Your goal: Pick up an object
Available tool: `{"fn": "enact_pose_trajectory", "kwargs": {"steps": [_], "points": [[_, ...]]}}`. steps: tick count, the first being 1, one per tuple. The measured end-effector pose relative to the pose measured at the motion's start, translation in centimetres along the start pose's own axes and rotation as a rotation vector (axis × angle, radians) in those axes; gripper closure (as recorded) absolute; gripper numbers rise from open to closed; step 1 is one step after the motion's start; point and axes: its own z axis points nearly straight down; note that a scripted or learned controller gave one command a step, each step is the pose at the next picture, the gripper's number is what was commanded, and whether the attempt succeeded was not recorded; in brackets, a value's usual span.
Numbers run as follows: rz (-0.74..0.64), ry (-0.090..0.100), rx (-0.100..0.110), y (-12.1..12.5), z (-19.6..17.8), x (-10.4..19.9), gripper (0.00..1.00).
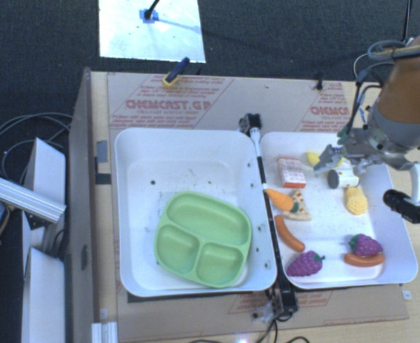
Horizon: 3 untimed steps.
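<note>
The jaws (341, 168) hang low over the upper part of the right bin (403, 263), with the grey arm (410, 84) and its orange band reaching in from the right edge of the surface. Whether the jaws are wide or narrow cannot be told, and nothing shows clearly between them. Just beneath them lie a small dark-ended cylinder (336, 179) and a bit of yellow food (313, 158). Below, toward the bin's right wall, sits a yellow corn piece (356, 201). Left of the jaws a red and white packet (291, 172) lies near the bin's left wall, with a carrot (279, 199) and a pizza slice (299, 206) just below it. A sausage (289, 234) lies further down, then a purple grape bunch (306, 264) at the lower left corner. Another grape bunch (366, 246) rests against a second sausage (363, 260) at the lower right. The left bin (135, 156) holds a green divided tray (204, 239) in its lower right part.
</note>
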Motion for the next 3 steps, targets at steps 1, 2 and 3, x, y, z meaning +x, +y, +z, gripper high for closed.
{"fn": "enact_pose_trajectory", "kwargs": {"steps": [1, 2, 3], "points": [[0.0, 0.0, 0.001, -0.1, 13.9, 2.7, 0.0], [0.002, 0.0, 0.001, -4.8, 14.1, 2.3, 0.0], [0.001, 0.0, -0.002, -4.7, 13.1, 2.4, 1.0]]}}
